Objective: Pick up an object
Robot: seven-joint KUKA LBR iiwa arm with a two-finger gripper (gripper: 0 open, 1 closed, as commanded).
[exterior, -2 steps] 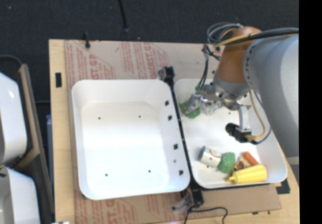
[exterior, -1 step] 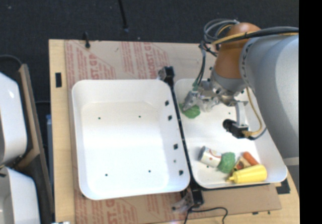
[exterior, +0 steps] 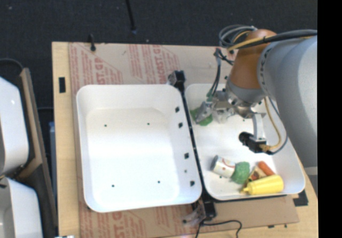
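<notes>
Pale wooden worktop [exterior: 64,140] under a sheet of brown cardboard [exterior: 123,63] printed with red lettering. On the left, a shallow white plastic bin [exterior: 91,124] with rounded corners and a smooth, glossy floor, broad bare room inside. Along the seam between the bins, a thin black rod [exterior: 188,124] with small black clips. To the right, a second white bin [exterior: 291,178], its far part taken up by the grey arm [exterior: 291,87] with the orange band above the wrist. Near that bin's left wall, the claw [exterior: 209,113] down low, touching or just over a small green lump [exterior: 203,118]; cannot tell how far open, nor whether anything is held. Along the near rim, crowded together: a short white cylinder with a red mark [exterior: 220,166], a soft-looking green piece [exterior: 241,171], a slim orange piece [exterior: 264,168], and a smooth yellow bottle lying on its side [exterior: 264,185]. Bare floor mid-bin between claw and cluster.
</notes>
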